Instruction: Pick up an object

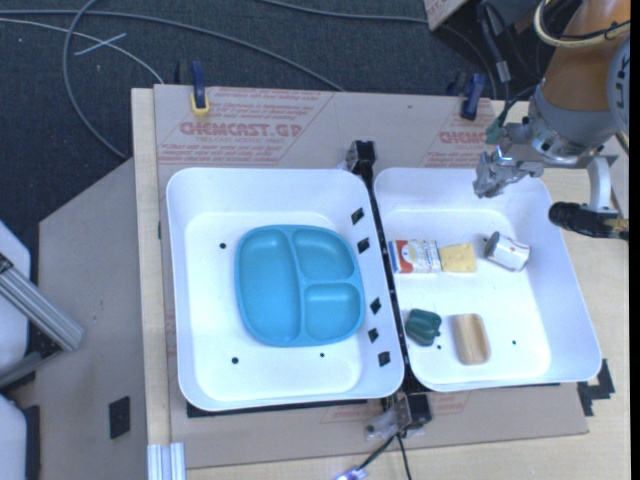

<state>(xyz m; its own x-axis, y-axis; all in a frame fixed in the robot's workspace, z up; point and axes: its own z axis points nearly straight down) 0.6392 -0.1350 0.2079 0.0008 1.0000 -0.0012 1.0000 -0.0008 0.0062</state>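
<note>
Fingers [493,178]: whether spread or pressed together, we cannot tell; they hang above the right bin's [570,298] far edge. Can [507,252] lies just below, near cheese [459,258]. We advise a straight descent, centred on the can.

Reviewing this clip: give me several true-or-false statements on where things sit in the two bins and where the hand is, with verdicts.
1. The blue divided plate lies in the left white bin. True.
2. The dark green pepper-shaped toy sits on that plate. False: it lies in the right white bin, near the divider.
3. The tan bread-like block lies right of the green toy. True.
4. The hand grips the small white and grey can. False: it hovers over the bin's far edge, apart from the can.
</note>
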